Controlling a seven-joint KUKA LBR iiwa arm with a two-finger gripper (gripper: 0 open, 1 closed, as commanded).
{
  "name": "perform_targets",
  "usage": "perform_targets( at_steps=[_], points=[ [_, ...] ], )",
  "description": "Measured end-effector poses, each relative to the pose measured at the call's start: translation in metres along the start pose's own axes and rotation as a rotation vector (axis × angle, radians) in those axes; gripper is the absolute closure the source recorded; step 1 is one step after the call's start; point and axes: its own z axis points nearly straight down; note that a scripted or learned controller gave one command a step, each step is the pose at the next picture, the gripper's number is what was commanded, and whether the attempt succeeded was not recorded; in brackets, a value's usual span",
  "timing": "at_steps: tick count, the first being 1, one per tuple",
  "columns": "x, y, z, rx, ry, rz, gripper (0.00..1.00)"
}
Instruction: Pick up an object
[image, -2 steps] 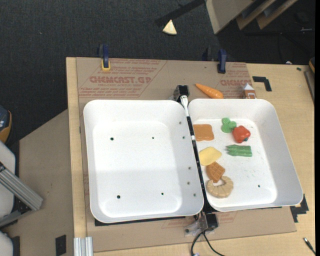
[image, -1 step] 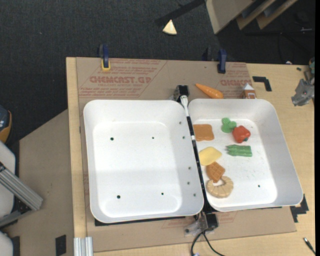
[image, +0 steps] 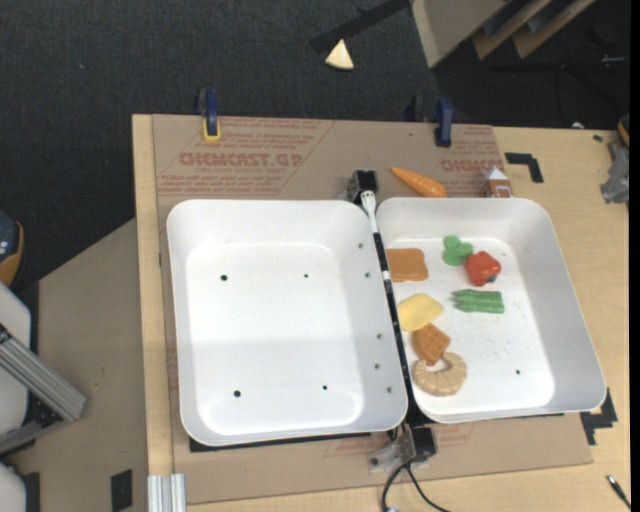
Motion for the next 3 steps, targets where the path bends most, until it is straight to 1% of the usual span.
perform_targets(
  at_steps=[1,3],
  points=[
    [0.000,-0.020,-0.035,-0.001,-0.001,0.000,1.00],
    [-0.001,-0.068,-0.098,-0.002,-0.001,0.000,1.00]
  ],
)
